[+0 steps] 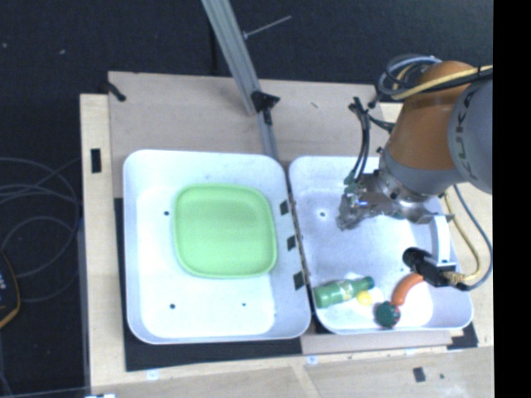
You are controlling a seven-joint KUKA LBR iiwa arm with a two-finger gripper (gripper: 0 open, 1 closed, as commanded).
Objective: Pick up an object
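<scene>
Along the near wall of the right bin [322, 181], I log four candidate objects for pickup, grouped close together. A green bottle [342, 291] lies on its side with its cap end pointing right. A small yellow piece [364, 299] sits just beside that cap end. A dark green round item [386, 313] rests further right, close against the near wall. An orange elongated object [407, 287] lies tilted just behind it. I cannot identify the yellow, dark green or orange items more closely from my feed. Across the divide, the left bin [149, 222] holds one pale green square plate [224, 230] with rounded corners, lying flat near its middle. Further back in the right bin, the gripper [348, 215] hangs over bare white floor in the middle of the bin, well apart from the four objects and touching none of them. I cannot tell how far it is open, nor whether it has hold of anything. Behind it the arm [427, 131] rises to the right, its orange band prominent. At the far side, a grey metal post [232, 44] slants up from the wooden bench [191, 110], meeting it near the gap between the bins.
</scene>
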